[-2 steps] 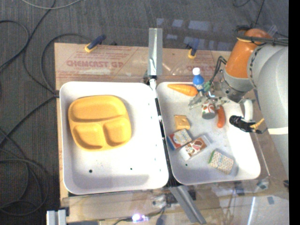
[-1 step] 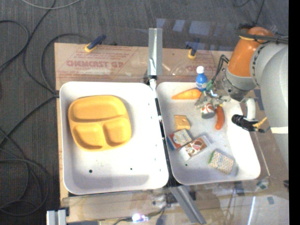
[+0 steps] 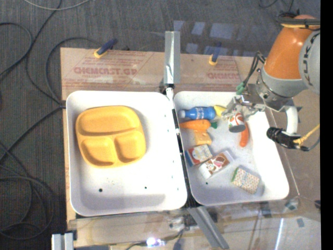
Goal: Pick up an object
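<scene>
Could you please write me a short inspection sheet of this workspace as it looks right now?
Surface: two white bins, left bin and right bin, on a cardboard sheet.
Job's things: in the right bin, a blue bottle, carrot, small can, two cartons, patterned packet.
Clutter: yellow divided tray in the left bin.
Grippers: gripper low over the small can; hold not confirmed.
Cables: loose cables on the floor at left.
Surroundings: dark carpet.
</scene>
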Controlling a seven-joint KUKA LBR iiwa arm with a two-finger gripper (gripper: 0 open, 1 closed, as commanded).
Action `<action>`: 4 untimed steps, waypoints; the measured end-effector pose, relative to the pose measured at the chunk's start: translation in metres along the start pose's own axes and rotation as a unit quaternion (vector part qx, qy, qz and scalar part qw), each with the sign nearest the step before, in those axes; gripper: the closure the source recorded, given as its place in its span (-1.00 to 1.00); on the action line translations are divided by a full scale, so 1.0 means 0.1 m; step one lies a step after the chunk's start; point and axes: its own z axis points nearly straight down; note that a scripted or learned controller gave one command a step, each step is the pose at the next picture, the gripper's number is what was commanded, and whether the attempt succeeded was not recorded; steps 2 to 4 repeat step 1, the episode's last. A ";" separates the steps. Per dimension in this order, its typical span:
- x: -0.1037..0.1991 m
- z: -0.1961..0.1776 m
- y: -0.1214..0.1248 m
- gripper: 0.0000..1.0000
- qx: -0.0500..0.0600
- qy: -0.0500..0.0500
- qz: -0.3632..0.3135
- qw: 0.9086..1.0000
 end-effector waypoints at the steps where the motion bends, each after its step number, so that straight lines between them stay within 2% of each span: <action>1: -0.51 0.20 0.41 1.00 0.001 -0.002 -0.033 0.999; 4: -0.51 0.20 0.41 1.00 0.001 -0.002 -0.033 0.999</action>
